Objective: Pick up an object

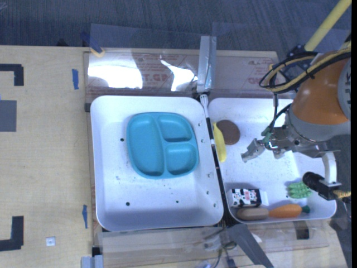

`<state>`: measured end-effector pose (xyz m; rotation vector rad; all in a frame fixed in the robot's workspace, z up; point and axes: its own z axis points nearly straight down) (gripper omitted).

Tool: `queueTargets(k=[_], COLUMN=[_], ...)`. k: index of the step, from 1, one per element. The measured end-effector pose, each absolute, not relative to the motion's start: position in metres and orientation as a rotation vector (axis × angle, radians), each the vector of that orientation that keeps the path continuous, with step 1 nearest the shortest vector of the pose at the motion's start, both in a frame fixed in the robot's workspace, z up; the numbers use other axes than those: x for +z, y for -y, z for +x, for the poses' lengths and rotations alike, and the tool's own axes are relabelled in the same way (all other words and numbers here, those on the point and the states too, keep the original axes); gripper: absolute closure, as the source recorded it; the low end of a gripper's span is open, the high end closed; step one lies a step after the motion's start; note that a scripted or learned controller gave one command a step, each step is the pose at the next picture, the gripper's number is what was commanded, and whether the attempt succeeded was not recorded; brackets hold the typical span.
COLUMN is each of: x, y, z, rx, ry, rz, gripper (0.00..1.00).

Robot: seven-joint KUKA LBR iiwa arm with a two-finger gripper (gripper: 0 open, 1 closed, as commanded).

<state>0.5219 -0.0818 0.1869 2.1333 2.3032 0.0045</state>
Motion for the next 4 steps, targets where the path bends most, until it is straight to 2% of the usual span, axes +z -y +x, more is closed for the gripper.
queueTargets(k=[1,2,3,4], x=[0.121,0.188,0.185,0.088], y=[0.099,0.035,0.038,0.099], z=[0.601,0.630,0.629,0.604], rx=[-0.003,0.009,0.001,0.005], ry=[-2.461,-2.374,-2.373,-2.447], rz=[1.954,2.051,2.058,1.961], gripper=[0.00,0.00,0.00,0.00])
